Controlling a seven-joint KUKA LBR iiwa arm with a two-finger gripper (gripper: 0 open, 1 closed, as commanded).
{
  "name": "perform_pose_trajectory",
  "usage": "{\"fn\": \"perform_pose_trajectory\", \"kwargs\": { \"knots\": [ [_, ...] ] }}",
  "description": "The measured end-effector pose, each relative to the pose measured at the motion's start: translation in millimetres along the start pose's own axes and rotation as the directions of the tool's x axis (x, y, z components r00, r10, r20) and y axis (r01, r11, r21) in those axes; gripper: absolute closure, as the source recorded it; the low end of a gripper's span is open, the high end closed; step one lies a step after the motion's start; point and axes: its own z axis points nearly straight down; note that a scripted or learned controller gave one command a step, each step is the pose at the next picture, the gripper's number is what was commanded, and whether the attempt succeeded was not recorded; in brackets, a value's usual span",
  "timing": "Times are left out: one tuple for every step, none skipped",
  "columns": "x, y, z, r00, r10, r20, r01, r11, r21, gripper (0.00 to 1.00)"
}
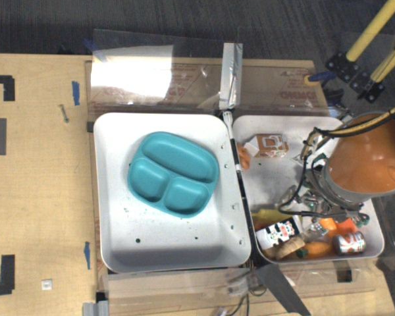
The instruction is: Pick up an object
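Arm (pixel 365 160) hides the pincer over the right bin (pixel 276 127); grip perhaps unreadable

The arm (pixel 368 157) comes in from the right and hangs over the right bin (pixel 283 127), its broad orange band facing up toward the camera and covering the bin's far right part. Below the band sits a grey ring at the wrist (pixel 339 193), above the bin's right half. Black and pale cables loop off the wrist on its left side, toward the bin's middle. The gripper (pixel 316 209) points down into the bin's near right area, low among the cables; the wrist and cables hide its tips from above.
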Motion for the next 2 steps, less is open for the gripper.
{"fn": "perform_pose_trajectory", "kwargs": {
  "knots": [
    [-20.6,-51.1,-108.5,0.99,-0.139,-0.012,0.139,0.99,-0.01,0.0],
    [8.6,-67.3,1.7,0.994,-0.105,-0.006,0.105,0.994,-0.005,0.0]
  ]
}}
